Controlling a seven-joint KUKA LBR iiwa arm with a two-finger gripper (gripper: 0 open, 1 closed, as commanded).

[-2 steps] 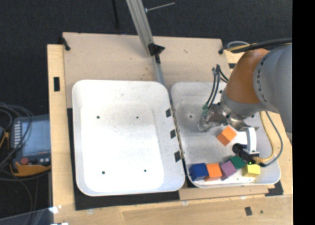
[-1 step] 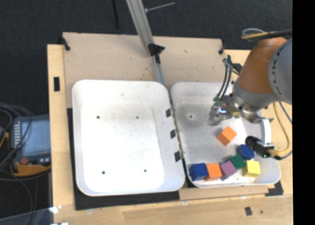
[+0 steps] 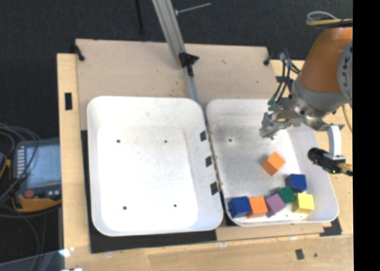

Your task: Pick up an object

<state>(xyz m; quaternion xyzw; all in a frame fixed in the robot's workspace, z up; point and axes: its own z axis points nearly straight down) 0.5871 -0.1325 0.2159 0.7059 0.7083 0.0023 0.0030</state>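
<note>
Two bins are set side by side on the bench, the left bin and the right bin. A row of blocks is found along the right bin's lower edge. One block is placed alone above the row, mid-bin.

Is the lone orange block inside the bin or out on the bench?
Inside. The orange block lies on the right bin's white floor, apart from the other blocks.
</note>
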